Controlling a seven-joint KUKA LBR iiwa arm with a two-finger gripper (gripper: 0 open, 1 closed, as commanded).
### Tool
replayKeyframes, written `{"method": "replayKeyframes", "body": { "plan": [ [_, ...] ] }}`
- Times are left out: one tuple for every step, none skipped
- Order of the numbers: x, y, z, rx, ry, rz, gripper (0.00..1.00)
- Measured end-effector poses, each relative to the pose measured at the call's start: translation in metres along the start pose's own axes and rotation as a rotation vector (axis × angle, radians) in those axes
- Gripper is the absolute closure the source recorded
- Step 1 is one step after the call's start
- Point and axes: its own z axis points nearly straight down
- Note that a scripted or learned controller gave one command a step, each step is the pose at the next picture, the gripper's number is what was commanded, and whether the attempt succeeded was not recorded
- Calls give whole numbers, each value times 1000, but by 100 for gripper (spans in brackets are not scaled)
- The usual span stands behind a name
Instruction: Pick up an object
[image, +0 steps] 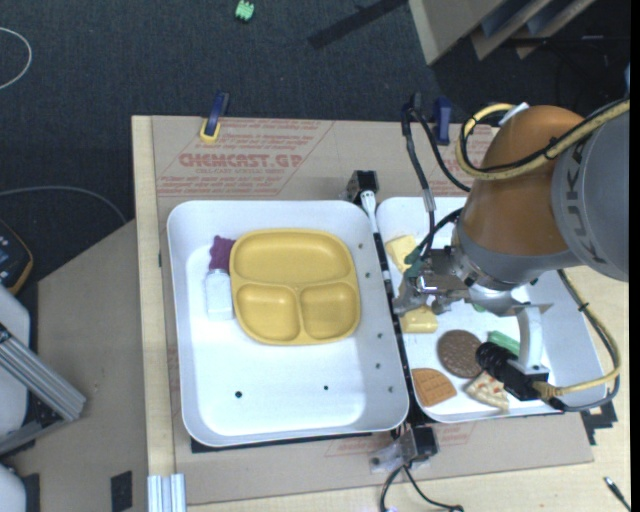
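Bench (150, 300): tan board w/ red print near its far edge; carries two white bins side by side.
Clip (212, 120): yellow and blue, on bench far edge, near the left corner.
Left bin (290, 400): shallow, white, rounded corners; near half bare apart from a couple of small dark specks.
White item (217, 295): small, pale, by the left bin's left wall, touching the tray's left side.
Purple item (220, 252): partly tucked under the tray's far-left corner, just beyond the white item.
Tray (296, 285): yellow, three compartments, one long on the far side and two smaller on the near side; sits in the far half of the left bin.
Right bin (400, 212): white, mostly covered by the arm; far-left corner shows.
Pale yellow piece (401, 250): near the right bin's left wall, far half.
Gripper (425, 290): down over the right bin's left side, close to the wall; can't tell if it is open, closed or holding anything.
Yellow lump (420, 320): just below the gripper, by the left wall; contact unclear.
Orange cookie (431, 386): near-left corner of right bin.
Brown disc (462, 353): just beyond the cookie.
Pizza-like wedge (488, 392): right bin's near edge, right of the cookie.
Green item (504, 343): partly hidden by arm hardware.
Arm (520, 190): grey w/ orange band, cables looped round it, in from the right.
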Motion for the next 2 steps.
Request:
{"method": "replayKeyframes", "body": {
  "plan": [
    [-1, -7, -8, 0, 1, 1, 100],
    [13, -3, -3, 1, 0, -2, 100]
  ]
}}
